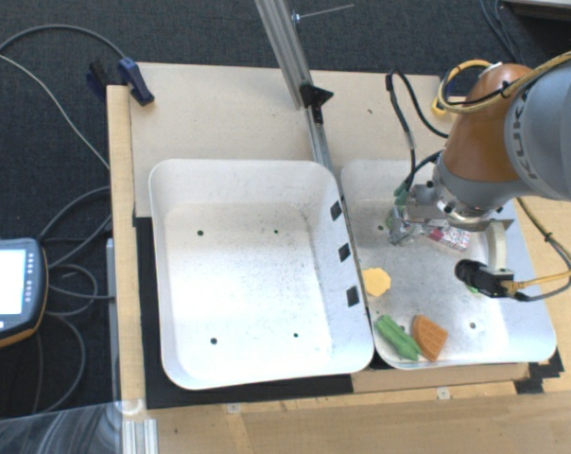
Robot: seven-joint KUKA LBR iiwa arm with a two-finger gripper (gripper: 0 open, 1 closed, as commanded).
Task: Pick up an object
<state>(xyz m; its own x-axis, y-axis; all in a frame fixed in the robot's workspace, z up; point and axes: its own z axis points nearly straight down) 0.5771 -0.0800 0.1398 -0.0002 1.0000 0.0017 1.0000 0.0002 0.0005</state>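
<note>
In the right bin [498, 334], my gripper [404, 223] hangs low over the upper-left part of the floor, beneath the grey and orange wrist [479, 149]. A small clear-and-pink object [449, 239] lies just right of the gripper, partly under the wrist. A yellow piece [375, 281] rests on the bin floor below the gripper, apart from it. A green piece [396, 337] and an orange piece [429, 337] lie side by side near the bin's front edge.
The left bin [238, 282] sits beside the right one. A metal pole [285, 41] slants down to the divide between the bins. A black connector on yellow cable [482, 278] hangs over the right bin. A blue clamp [134, 80] grips the bench's back-left corner.
</note>
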